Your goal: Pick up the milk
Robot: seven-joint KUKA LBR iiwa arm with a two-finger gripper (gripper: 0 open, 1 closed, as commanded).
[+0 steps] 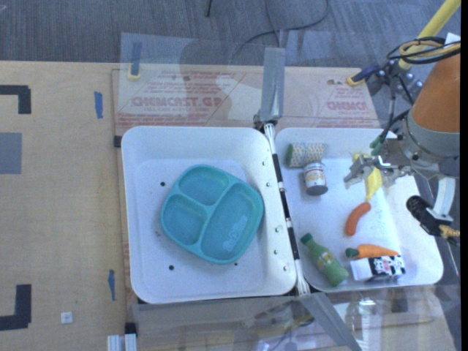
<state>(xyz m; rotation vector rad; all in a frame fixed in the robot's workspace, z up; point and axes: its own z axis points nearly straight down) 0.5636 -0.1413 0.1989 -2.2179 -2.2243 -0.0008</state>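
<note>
Hovering over the yellow banana (373,183), the open gripper (363,171) must travel down-frame to the milk carton (377,268), avoiding the carrot (373,252) touching it.

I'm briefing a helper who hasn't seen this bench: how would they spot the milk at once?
Look in the right bin, at its near edge. The milk lies there, just below the carrot and right of the green bottle. It alone is a white box with black patches.
</note>
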